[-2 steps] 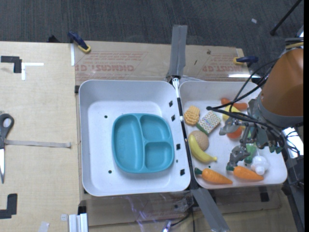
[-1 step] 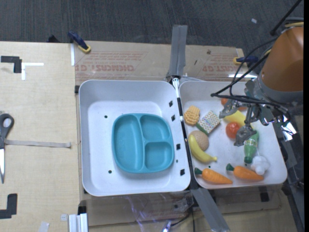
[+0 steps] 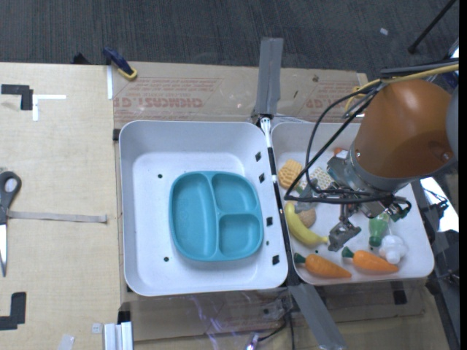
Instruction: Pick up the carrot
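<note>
Two white bins side by side on the tabletop [image 3: 58, 195], divider running between them. Left bin [image 3: 139, 217] has a teal three-compartment tray [image 3: 217, 216] roughly centred, bare white floor all round it, lots of free room. Right bin [image 3: 419, 265] is crowded. Arm [image 3: 405, 130] comes in from the right, orange band over the bin's upper right, black cables looping across. Tool [image 3: 344, 235] hangs low in the mid-bin, fingers look parted with nothing between them, though small and dark so not fully sure. Two carrots along the near edge: one carrot [image 3: 325, 266] at the near-left, lying flat, just below-left of the tool, close to the near wall; second carrot [image 3: 374, 262] just right of it, near the near wall too, green top pointing left. Banana [image 3: 303, 227] lies left of the tool beside the divider wall. Waffle-like yellow piece [image 3: 290, 172] at the far-left corner area. Green item [image 3: 379, 228] and a white item [image 3: 394, 250] right of the tool, near the second carrot. Little clearance between tool and items. Scissors [image 3: 6, 210] at the tabletop's left edge
</note>
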